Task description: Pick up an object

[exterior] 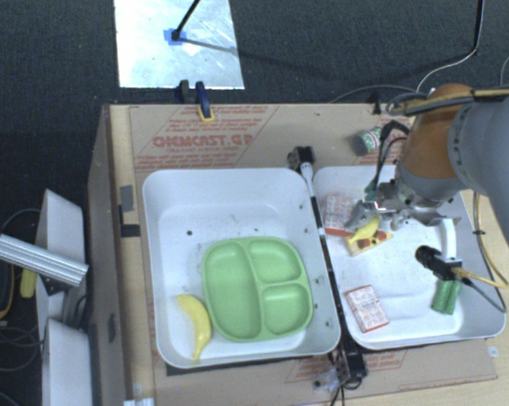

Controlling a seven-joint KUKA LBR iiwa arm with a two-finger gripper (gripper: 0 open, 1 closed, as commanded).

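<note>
Looks early in the pick, with nothing seen lifted clear yet. Reaches in from the right with the arm (pixel 479 146) bent down over the right bin (pixel 405 271), setting the gripper (pixel 375 214) just above the yellow object (pixel 365 236) lying in that bin's left half. Cannot tell whether the grip is open or closed, which leaves grasping and lifting to do.

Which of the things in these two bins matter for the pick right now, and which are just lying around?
In the job, most likely:
- gripper
- yellow and red toy just under it, in the right bin

Lying about:
- green divided plate and banana, in the left bin
- back packet, front packet and green cylinder, in the right bin
</note>
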